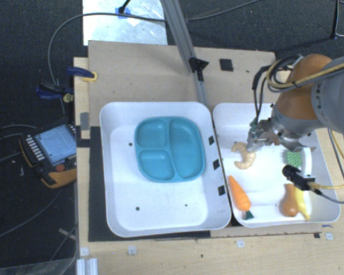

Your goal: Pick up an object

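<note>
Arm (332, 90) was grey with a glossy orange band (301, 87) above the wrist; black and yellow cables (266, 76) looped beside it, metallic gripper (255, 142) below

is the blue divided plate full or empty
Empty: all three compartments of the blue divided plate show bare blue plastic; it lies flat in the left white bin.

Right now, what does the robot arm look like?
The arm is grey with an orange band above the wrist. Black and yellow cables loop beside the band. The gripper is small, grey metal with two fingers.
</note>
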`<state>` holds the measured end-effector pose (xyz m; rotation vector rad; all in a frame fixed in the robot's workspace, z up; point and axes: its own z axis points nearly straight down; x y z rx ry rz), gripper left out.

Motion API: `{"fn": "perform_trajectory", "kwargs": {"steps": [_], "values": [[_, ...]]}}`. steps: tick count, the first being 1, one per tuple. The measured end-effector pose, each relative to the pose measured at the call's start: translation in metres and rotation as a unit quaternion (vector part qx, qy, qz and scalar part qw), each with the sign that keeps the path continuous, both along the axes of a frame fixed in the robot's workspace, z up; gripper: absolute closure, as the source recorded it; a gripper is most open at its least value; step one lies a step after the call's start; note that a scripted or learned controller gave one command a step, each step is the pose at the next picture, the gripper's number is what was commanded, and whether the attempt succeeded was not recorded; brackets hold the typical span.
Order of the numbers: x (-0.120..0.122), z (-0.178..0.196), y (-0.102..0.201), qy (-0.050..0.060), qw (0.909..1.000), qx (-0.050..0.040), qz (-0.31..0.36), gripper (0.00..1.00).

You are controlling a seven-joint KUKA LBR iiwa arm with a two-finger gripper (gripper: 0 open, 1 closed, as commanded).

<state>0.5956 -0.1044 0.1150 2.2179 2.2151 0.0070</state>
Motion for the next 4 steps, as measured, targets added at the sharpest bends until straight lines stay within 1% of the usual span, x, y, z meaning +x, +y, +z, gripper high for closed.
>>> {"fn": "perform_trajectory", "kwargs": {"steps": [1, 2, 3, 4], "values": [[0.000, 0.045, 0.004, 0.001, 1.0000, 0.0006, 0.003, 1.00], [0.002, 0.098, 0.004, 0.000, 1.0000, 0.0004, 0.003, 1.00], [-0.020, 0.109, 0.057, 0.004, 1.0000, 0.0018, 0.005, 1.00], [-0.043, 0.113, 0.106, 0.004, 1.0000, 0.0021, 0.006, 1.00]]}}
